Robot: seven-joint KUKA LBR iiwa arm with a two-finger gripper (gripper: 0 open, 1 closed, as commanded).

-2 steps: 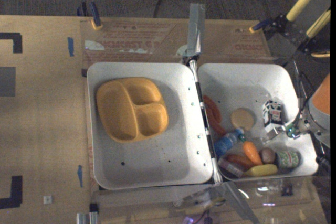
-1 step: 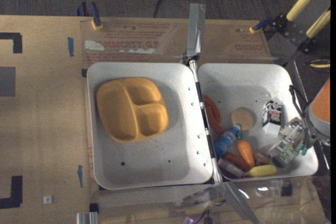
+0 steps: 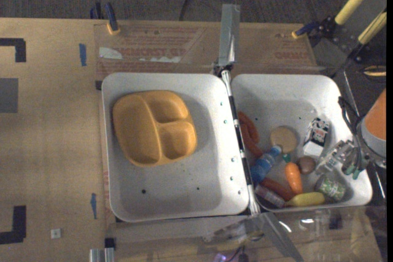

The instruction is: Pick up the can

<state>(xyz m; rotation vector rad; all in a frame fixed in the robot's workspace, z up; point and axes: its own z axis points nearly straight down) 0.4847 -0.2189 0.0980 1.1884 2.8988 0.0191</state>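
At the right bin's (image 3: 270,92) near right corner the can (image 3: 331,188) lies on its side, close to both walls — little room there. The gripper (image 3: 345,158) hangs just above it, by the right wall; whether its fingers are apart I cannot tell. A yellow banana (image 3: 306,199), carrot (image 3: 293,177) and brown ball (image 3: 306,164) crowd the can's left. The left bin (image 3: 166,193) holds an orange divided plate (image 3: 154,127) — open floor around it.
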